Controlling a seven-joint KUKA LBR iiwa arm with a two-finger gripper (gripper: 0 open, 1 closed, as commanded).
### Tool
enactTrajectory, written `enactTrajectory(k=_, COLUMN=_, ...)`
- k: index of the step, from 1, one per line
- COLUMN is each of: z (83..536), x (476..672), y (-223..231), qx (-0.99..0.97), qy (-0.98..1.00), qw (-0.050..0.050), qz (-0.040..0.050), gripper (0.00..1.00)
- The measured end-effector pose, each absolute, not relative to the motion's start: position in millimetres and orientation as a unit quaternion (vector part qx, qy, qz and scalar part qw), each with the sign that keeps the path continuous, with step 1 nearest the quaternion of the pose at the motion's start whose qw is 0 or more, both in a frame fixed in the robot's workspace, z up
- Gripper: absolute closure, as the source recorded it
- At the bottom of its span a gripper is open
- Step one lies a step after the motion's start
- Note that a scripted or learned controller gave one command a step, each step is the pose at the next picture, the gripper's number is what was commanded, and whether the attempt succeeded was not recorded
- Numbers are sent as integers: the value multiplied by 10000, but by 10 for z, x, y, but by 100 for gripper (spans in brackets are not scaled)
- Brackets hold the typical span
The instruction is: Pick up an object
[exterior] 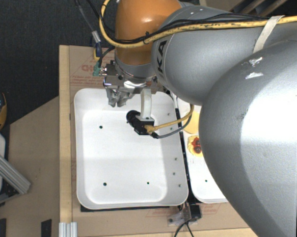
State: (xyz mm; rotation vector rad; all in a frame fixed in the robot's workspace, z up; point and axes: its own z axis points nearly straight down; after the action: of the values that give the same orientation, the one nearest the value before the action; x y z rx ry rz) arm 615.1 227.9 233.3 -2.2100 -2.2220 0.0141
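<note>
One red-orange object (194,144) in right bin, well apart from pincer (117,98).

Not much to read here, honestly. The arm (224,70) has big dark letters on its grey casing just below the orange band (143,22), but only a slice of them shows, so I can't make out a full word. The brown board (64,136) under the bins has faint reddish print near its top-left corner and more along the bottom edge, and it's too washed out and small to read. No legible numbers or signs anywhere else.
</note>
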Motion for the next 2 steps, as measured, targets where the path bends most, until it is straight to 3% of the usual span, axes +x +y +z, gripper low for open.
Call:
enactTrajectory(k=1, z=3114, x=6440, y=1728, qx=-7086, qy=-7056, qw=-31, qz=-33, gripper=100)
enactTrajectory(k=2, z=2332, x=6652, y=2273, qx=-7057, qy=-7085, qw=25, qz=27, gripper=100)
